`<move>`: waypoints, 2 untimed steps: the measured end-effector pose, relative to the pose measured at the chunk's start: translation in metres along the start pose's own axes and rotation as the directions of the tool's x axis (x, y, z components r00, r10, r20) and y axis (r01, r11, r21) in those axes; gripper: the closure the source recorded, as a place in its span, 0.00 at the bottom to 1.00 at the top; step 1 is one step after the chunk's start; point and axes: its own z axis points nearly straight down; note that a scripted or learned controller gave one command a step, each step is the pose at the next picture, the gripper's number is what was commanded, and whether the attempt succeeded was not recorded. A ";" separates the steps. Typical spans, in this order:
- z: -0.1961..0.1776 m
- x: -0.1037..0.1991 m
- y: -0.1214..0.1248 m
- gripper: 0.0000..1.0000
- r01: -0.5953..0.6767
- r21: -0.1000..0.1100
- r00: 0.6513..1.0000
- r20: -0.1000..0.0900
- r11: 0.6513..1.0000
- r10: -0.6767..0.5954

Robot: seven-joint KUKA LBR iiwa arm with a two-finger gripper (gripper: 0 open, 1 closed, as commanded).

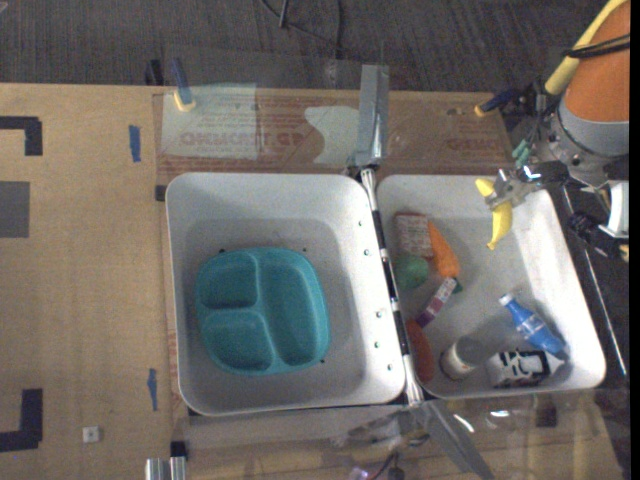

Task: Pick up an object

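Gripper (512, 183) above the right bin (575, 278) with a yellow banana (499, 223) hanging between its closed-in fingers — probably a light, smooth toy, best gripped mid-length.

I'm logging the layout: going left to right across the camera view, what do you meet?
Teal divided plate in the left bin → green ball → orange carrot → yellow banana → blue bottle, all in the right bin.
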 end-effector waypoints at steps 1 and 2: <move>0.082 -0.040 0.019 1.00 0.150 0.003 0.989 -0.002 0.989 -0.150; -0.038 0.023 0.031 1.00 0.138 -0.002 0.990 0.001 0.990 -0.138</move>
